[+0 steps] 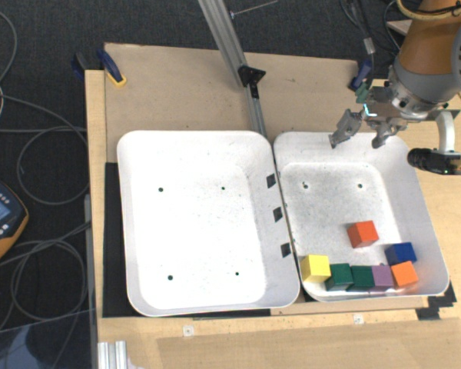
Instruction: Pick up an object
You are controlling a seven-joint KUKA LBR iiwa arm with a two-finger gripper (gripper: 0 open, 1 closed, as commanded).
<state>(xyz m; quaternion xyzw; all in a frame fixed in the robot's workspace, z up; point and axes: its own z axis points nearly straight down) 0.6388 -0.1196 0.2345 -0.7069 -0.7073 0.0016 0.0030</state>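
My gripper (364, 132) hangs open above the far edge of the right bin (323, 177), with nothing between its two fingers. Well below it, a red-orange block (362, 234) lies alone in that bin. Along the bin's near edge sit a yellow block (316, 267), two green blocks (349, 276), a purple block (382, 276), an orange block (404, 273) and a blue block (400, 253). All the blocks are apart from the gripper.
The left bin (192, 214) lies beside the right one. A grey metal pole (229, 41) slants in from the top to the gap between the bins. Blue clamps (111, 66) sit on the bench's far edge. Cables lie on the floor at left.
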